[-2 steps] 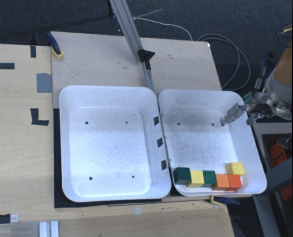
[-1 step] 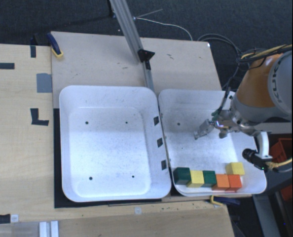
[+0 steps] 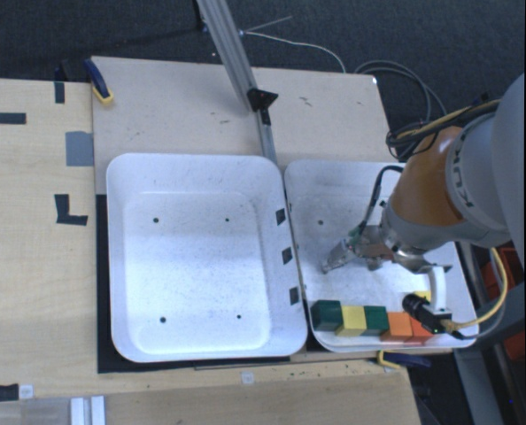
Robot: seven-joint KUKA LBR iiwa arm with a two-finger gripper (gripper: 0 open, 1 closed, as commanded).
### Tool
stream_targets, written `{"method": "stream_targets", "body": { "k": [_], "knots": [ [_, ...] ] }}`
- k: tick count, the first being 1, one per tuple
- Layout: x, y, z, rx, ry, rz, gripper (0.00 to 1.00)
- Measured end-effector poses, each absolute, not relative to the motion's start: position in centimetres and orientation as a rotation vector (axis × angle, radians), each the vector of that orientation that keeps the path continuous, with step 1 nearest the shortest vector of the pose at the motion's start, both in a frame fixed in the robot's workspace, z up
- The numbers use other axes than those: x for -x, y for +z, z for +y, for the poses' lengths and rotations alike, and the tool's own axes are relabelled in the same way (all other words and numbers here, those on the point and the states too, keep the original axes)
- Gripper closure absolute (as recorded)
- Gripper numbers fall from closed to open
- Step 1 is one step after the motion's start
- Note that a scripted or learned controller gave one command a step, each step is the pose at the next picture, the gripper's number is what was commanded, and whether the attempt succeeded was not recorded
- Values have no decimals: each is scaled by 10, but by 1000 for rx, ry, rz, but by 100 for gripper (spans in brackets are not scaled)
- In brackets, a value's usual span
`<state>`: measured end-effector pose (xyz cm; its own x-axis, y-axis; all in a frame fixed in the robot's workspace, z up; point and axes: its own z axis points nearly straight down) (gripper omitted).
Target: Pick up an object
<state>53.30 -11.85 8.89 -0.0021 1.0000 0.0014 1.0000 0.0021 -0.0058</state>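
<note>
A row of small blocks lies against the front wall of the right bin (image 3: 334,180): a green block (image 3: 327,314), a yellow block (image 3: 355,320) and an orange block (image 3: 399,326), touching side by side. My gripper (image 3: 340,256) hangs over the bare middle of that bin's floor, a little behind and above the green block. Nothing shows in its grasp. The grey arm with its orange band (image 3: 427,193) comes in from the right and covers the bin's right side.
The left bin (image 3: 121,237) sits beside the right one, their walls meeting in the middle. A slanted aluminium rail (image 3: 232,47) stands behind the bins. Cables (image 3: 396,73) trail at the back right. A blue and yellow clamp (image 3: 99,82) sits on the bench's back left corner.
</note>
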Motion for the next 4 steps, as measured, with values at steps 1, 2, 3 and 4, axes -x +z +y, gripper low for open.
{"method": "stream_targets", "body": {
  "k": [1,2,3,4],
  "knots": [
    [-534,101,-120,2217,2,-2220,100],
    [-534,101,-120,2216,2,-2220,0],
    [-534,110,-119,2214,1,-2219,100],
    [-534,110,-119,2214,2,-2219,0]
  ]
}}
